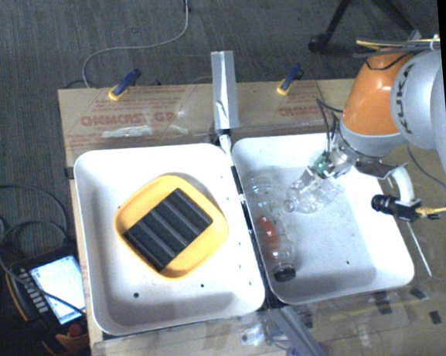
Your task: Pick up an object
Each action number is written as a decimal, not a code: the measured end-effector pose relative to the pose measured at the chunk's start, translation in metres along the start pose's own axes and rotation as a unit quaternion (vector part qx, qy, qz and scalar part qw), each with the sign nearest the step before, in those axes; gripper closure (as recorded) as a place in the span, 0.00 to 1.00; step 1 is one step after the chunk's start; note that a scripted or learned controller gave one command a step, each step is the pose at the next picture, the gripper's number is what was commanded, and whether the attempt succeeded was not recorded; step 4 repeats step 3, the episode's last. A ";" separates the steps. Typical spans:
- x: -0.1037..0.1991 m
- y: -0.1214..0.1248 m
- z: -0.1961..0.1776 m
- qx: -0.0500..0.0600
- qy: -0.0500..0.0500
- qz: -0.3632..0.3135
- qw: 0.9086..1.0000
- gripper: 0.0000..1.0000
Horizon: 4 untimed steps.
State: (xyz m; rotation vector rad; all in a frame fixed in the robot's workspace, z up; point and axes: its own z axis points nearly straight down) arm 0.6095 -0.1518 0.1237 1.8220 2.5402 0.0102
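Cardboard point(136, 119) behind the bins carries faded red lettering I cannot read. Far to the left of my gripper point(311, 193), a yellow tray with a black ribbed insert point(171, 224) lies in the left bin point(109, 299). Nearer, a clear bottle with a dark cap point(274, 242) lies in the right bin point(371, 269). Whether my jaws are parted, I cannot tell. "KUKA" shows partly on my arm point(418, 106).
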 end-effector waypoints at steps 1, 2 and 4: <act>0.000 0.000 0.000 0.000 0.000 0.000 1.000 0.00; 0.000 0.000 0.000 0.000 0.000 0.000 1.000 0.00; 0.000 0.001 -0.009 -0.001 0.000 0.000 1.000 1.00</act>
